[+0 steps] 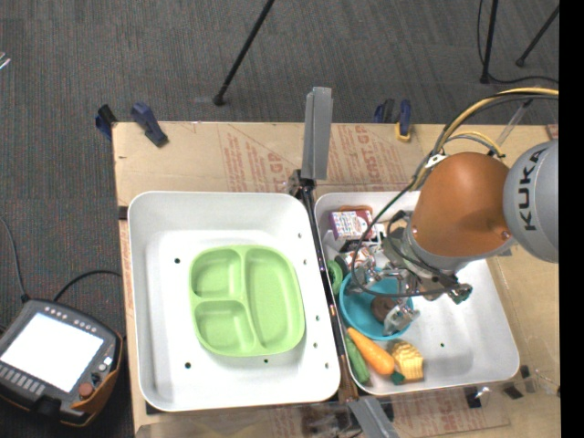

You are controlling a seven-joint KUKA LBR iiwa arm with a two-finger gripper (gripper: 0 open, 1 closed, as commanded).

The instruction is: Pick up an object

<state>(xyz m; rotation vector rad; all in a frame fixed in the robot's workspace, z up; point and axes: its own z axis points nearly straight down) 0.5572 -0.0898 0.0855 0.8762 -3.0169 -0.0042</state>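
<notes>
Down in the right bin (474,354) sits the clutter to pick from. A blue bowl (358,310) lies near the bin's left wall, with something dark and round inside it, too small to name. Just below the bowl, an orange carrot (371,351) lies at a slant, and a yellow corn cob (407,361) rests right beside the carrot's lower end, by the bin's front edge. A green piece (358,363) runs along the carrot's left side. Up at the back of the bin, a small purple and white packet (348,222) lies close to the dividing wall.

The gripper (395,310) hangs low over the blue bowl, its metal parts crowded together above the bowl's right half. Whether it is spread or closed, I cannot tell, and nothing can be seen caught in it. Above it, the orange band of the arm (459,210) bulges large, hiding the middle of the right bin, with the grey link running off to the right.

Over in the left bin (155,245), a light green divided tray (246,300) lies flat in the middle, three compartments facing up.

Both bins rest side by side on the cardboard-covered worktop (219,158), with blue clamps (146,121) along its far edge. Lower left, on the floor, a handheld control pendant (55,359) with a bright screen lies by a cable.
</notes>
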